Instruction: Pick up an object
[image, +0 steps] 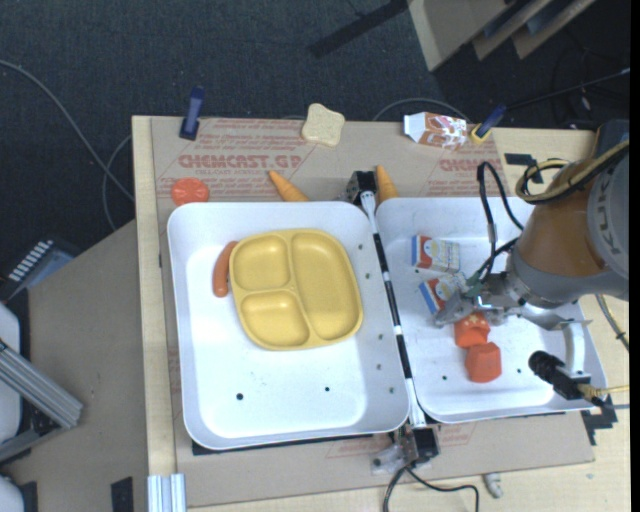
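Claw (458, 308) sits low in the right bin (540, 405), beside the orange block (472, 331); finger state: cannot tell. You should centre over the block, descend straight, and avoid the carton (437, 254).

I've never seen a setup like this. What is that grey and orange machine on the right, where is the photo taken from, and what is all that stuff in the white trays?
The picture comes from one fixed camera above the bench, looking down at a slant. The grey and orange machine is a robot arm reaching in from the right; its job is to pick up an object. At its tip is a two-finger gripper, low over the right white bin. That bin holds two orange-red blocks and small white cartons. I cannot tell whether it holds anything. The left white bin holds a yellow three-part plastic plate with a red toy sausage beside it. Toy food lies behind the bins.
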